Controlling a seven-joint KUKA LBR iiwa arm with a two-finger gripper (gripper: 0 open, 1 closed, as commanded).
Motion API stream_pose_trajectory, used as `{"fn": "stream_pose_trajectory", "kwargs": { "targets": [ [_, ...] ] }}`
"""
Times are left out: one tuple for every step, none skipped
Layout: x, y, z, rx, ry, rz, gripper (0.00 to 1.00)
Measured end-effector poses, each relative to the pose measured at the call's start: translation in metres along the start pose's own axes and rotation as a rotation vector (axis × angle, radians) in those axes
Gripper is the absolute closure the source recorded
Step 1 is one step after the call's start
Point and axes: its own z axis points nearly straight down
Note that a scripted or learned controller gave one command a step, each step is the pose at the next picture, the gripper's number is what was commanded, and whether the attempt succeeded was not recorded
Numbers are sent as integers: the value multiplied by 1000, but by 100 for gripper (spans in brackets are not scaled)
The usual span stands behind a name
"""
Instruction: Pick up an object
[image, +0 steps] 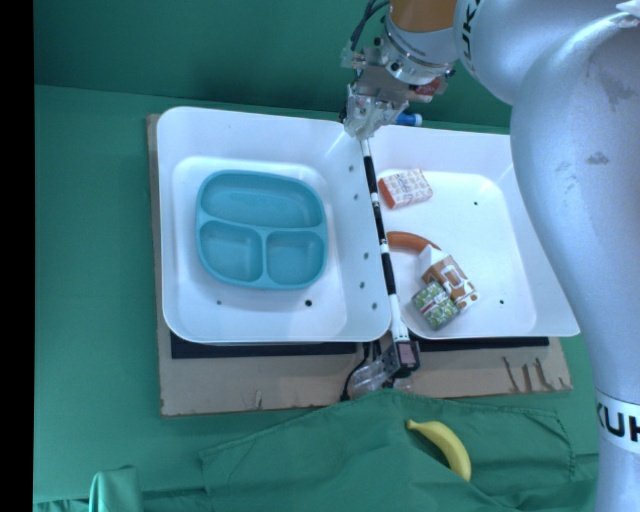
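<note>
Banana lies nearest on the green cloth, outside both bins. Beyond it, the right bin holds the likely picks: small cartons, a sausage and an orange-and-white box, loosely scattered, probably for grasping. Farthest, the gripper hangs above the bins' shared rim at the back; how its jaws stand I cannot tell.

Right bin: orange-white carton flat, brown sausage, two small cartons touching, tilted.
</note>
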Motion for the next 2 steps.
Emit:
{"fn": "stream_pose_trajectory", "kwargs": {
  "targets": [
    [-34,1,-39,-11,0,5,100],
    [-30,9,-91,-13,1,-4,100]
  ]
}}
